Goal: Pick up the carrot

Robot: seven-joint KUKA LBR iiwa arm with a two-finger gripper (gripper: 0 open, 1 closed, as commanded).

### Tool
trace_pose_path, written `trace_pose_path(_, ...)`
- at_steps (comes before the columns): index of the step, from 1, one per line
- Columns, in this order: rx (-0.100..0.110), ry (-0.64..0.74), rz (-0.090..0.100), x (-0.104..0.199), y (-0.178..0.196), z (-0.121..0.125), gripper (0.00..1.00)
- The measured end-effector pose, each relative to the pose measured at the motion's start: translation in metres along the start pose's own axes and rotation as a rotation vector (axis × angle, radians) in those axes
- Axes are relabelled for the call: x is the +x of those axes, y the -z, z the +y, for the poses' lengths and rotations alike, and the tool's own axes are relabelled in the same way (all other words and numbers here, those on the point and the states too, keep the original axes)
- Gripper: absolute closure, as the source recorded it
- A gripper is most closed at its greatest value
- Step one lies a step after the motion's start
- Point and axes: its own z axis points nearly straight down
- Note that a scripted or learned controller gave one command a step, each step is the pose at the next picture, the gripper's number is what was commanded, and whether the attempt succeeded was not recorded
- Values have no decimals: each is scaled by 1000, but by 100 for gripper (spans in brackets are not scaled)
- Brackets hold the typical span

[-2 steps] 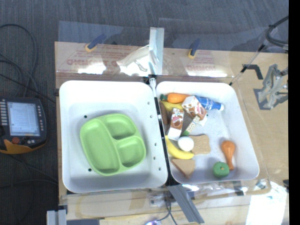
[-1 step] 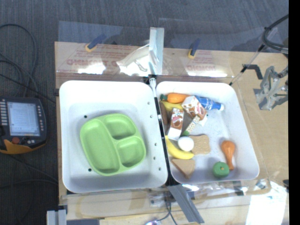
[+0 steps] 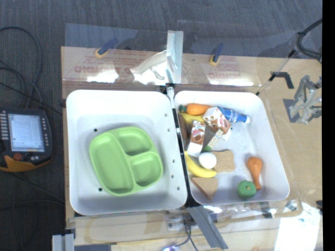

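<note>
1. Bench (image 3: 84,61) carries two white bins; green divided plate (image 3: 125,160) sits in the left bin (image 3: 78,119).
2. Carrot (image 3: 197,109) lies at the right bin's (image 3: 272,156) far-left corner, beside the carton (image 3: 215,120).
3. My jaws (image 3: 306,99) hang over the bench right of that bin, well apart from the carrot; spread or closed, can't tell.

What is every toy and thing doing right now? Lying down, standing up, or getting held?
carrot: lying at the right bin's far edge, not held.
green tray: flat in the left bin, right way up.
banana: lying beside the divider.
egg: resting on the banana.
blue bottle: lying on its side.
chicken leg: lying apart from the pile.
green apple: sitting near the front wall.
gripper: outside the bins.
</note>
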Motion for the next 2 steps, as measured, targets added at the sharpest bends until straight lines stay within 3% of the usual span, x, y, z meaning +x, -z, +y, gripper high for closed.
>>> trace_pose_path(1, -1, 109, 0, -1, -1, -16, 100)
trace_pose_path(2, 0, 127, 0, -6, -1, -20, 100)
